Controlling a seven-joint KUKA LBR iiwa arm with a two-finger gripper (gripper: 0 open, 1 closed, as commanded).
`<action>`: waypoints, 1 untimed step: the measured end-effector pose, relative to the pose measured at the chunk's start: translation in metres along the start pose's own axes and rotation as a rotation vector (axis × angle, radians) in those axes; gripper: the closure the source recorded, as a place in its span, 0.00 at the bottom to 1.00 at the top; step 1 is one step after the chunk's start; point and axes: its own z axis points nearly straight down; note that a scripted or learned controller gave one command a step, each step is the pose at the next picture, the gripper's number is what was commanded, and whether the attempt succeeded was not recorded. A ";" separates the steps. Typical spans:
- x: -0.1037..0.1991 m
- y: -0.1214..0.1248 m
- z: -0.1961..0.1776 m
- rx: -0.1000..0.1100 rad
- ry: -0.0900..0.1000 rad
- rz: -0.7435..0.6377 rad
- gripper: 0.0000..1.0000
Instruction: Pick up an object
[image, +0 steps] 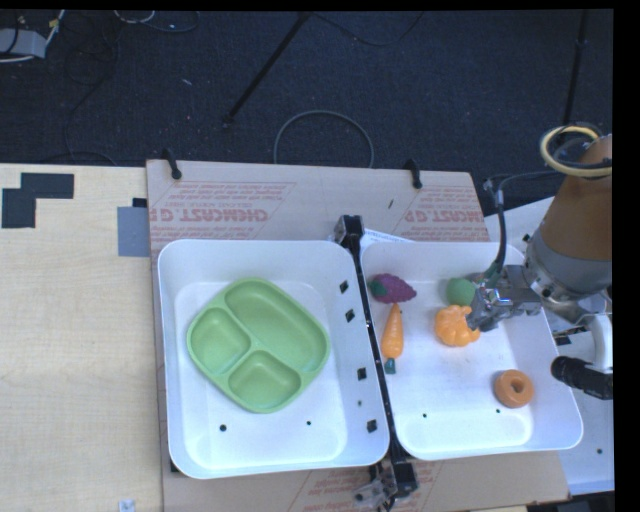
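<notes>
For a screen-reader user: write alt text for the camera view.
The gripper of a grey-and-orange arm hangs low over the right white bin, beside an orange toy and a green ball. That bin also holds a carrot, a purple vegetable and a doughnut; the left bin holds a green divided plate.

Bench (70, 330) bearing cardboard sheet (300, 205); two white bins upon it: left bin (200, 450) at 9 o'clock, right bin (470, 430) at 3 o'clock.
</notes>
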 end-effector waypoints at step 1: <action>0.047 0.006 0.009 0.000 0.000 0.000 1.00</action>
